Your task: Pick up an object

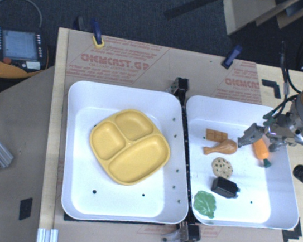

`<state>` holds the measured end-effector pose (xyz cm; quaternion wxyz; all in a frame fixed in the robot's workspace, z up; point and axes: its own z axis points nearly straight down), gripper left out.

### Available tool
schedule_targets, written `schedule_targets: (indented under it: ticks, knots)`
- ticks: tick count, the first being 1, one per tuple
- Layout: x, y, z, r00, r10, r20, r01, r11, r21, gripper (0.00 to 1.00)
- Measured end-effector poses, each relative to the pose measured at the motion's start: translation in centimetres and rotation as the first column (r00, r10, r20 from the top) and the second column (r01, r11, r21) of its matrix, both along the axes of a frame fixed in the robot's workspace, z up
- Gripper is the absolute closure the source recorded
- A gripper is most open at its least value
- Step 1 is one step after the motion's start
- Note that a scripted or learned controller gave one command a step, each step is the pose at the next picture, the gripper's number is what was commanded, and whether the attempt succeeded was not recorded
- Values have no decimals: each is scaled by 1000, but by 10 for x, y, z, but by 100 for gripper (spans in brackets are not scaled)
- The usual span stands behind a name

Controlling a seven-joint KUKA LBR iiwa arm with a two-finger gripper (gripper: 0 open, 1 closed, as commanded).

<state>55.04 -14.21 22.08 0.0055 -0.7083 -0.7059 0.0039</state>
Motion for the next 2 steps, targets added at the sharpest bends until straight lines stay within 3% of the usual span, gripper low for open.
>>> schedule_targets:
  ticks: [1,2]
  knots:
    - [3,0,7,1000,4,14,-4,1000,-2,0]
    - [5,-2,-36,1000,3,7,-3,1000,-1,0]
